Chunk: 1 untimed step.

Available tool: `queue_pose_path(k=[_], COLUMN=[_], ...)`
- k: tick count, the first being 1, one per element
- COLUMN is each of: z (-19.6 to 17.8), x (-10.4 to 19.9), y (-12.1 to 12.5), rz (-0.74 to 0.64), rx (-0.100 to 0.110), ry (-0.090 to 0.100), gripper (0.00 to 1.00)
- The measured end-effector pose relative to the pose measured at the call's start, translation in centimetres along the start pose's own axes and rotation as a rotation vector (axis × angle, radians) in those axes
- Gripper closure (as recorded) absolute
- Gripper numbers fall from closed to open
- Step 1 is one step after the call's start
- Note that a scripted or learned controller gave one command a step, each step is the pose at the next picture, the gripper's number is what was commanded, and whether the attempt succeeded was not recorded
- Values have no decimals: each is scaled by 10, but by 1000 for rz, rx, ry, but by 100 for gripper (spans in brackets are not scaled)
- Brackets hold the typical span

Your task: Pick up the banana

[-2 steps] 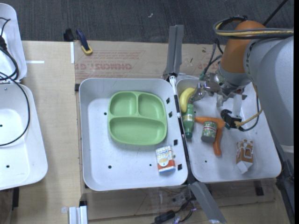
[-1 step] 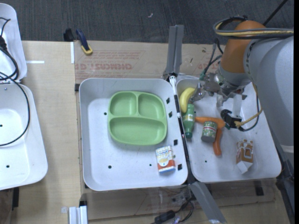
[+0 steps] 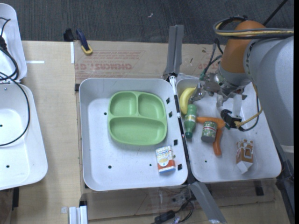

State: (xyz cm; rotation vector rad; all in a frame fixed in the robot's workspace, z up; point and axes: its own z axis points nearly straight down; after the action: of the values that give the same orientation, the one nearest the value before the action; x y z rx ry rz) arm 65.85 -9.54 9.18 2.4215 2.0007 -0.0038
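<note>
The yellow banana lies at the far left corner of the right bin, against the divider between the bins. My gripper hangs below the orange wrist band, just to the right of the banana and above the bin's far part. The arm's bulk covers the gripper from above. Nothing visibly hangs from it.
A green bottle lies just in front of the banana. Beside it are an orange carrot and a small can, and a brown carton sits nearer the front right. The left bin holds a green divided plate and a small box.
</note>
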Motion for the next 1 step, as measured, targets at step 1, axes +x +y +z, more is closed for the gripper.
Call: queue_pose_path(k=[1], z=[0], x=[0], y=[0], rz=[0], rx=[0], ry=[0], gripper=[0])
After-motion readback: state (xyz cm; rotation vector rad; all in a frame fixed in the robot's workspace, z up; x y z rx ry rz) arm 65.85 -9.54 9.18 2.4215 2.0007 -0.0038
